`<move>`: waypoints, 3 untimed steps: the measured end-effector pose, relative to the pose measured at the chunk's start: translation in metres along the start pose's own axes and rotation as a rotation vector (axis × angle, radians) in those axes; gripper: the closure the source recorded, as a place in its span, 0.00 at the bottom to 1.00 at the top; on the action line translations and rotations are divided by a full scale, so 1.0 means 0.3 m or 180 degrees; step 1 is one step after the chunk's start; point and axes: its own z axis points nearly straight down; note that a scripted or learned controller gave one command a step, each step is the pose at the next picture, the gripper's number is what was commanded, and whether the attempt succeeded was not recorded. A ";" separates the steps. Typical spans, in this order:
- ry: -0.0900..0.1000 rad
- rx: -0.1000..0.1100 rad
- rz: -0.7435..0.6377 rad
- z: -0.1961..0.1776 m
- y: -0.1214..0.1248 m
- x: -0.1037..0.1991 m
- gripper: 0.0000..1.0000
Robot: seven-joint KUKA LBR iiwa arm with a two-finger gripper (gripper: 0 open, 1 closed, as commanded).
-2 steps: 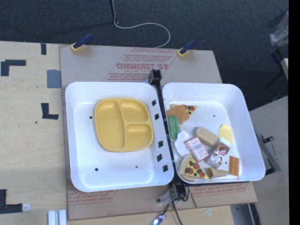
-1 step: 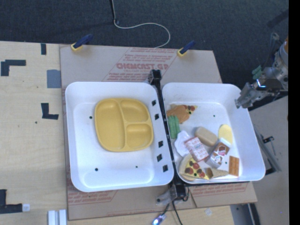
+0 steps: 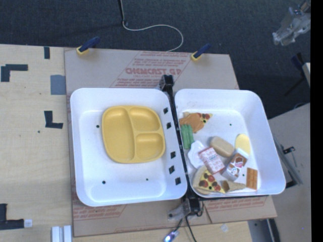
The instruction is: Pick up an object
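Note:
The right bin (image 3: 255, 102) holds a heap of toy food: a pizza slice (image 3: 195, 119) at its upper left, a green piece (image 3: 186, 135) beside the divider, a tan loaf-shaped piece (image 3: 222, 146), a yellow wedge (image 3: 243, 144), a pink-labelled packet (image 3: 211, 159), a small can (image 3: 234, 168), an orange cracker (image 3: 251, 178) and a second pizza slice (image 3: 208, 181) at the front. My gripper (image 3: 291, 26) hangs blurred at the top right, well beyond the bins and far from every item.
A yellow divided plate (image 3: 133, 134) lies in the left bin (image 3: 83, 150). Both bins rest on a cardboard sheet (image 3: 151, 69) held by two yellow-and-blue clamps (image 3: 88, 45). A thin cable (image 3: 151, 26) loops behind it.

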 end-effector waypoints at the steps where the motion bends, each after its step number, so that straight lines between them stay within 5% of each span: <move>1: 0.0006 0.0078 0.0051 0.168 -0.120 -0.359 1.00; 2: 0.0024 0.0101 0.0028 0.522 -0.263 -0.335 1.00; 3: 0.0005 0.0013 -0.0014 0.076 -0.165 -0.054 1.00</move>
